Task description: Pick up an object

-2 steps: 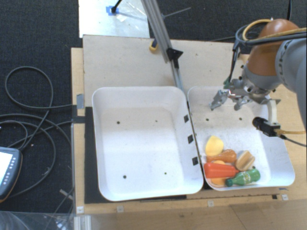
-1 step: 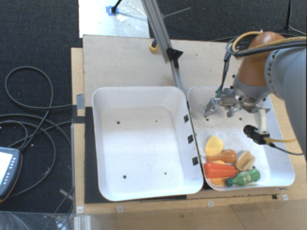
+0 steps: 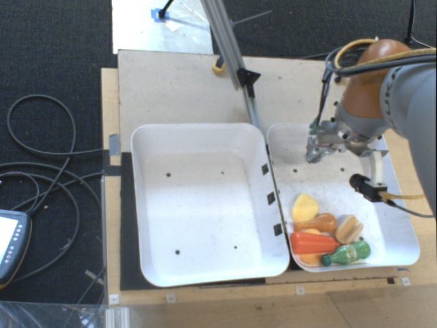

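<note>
My gripper (image 3: 313,154) hangs over the far part of the right bin (image 3: 392,214), well above the objects and apart from them. At the bin's near end lies a cluster: a yellow piece (image 3: 304,207), an orange piece (image 3: 322,223), a tan bun-like piece (image 3: 349,229), a red-orange carrot-shaped piece (image 3: 314,242) and a green bottle (image 3: 347,253). Nothing shows between the gripper's tips.
The left bin (image 3: 205,203) sits beside the right one, joined at a divider with black clips (image 3: 271,198). A slanted metal pole (image 3: 229,39) crosses the bench behind the bins. Cables and a tablet (image 3: 10,241) lie on the floor at left.
</note>
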`<state>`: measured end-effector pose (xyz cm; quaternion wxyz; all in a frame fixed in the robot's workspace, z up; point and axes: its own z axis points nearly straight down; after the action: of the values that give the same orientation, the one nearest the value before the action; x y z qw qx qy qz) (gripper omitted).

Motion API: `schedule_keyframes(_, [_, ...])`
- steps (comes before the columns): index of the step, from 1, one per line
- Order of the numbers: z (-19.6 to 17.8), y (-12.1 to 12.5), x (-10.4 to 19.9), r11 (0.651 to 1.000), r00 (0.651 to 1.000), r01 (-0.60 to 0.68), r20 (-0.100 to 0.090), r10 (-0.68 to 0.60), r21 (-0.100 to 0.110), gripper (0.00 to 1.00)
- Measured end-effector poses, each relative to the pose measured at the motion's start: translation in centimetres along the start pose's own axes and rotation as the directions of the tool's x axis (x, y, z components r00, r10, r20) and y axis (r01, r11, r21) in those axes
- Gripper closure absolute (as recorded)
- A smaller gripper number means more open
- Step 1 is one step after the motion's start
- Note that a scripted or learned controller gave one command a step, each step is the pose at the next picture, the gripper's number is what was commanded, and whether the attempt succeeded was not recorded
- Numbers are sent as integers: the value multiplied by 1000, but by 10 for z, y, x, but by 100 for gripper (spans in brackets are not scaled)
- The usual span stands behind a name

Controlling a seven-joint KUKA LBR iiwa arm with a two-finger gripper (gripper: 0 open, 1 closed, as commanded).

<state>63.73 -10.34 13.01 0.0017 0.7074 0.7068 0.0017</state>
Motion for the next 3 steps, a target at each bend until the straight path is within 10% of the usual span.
schedule_keyframes(2, [-120, -1, 15, 1000, 1000, 8, 1, -8, -5, 100])
schedule_keyframes(3, [-121, 0, 15, 1000, 1000, 7, 0, -7, 2, 100])
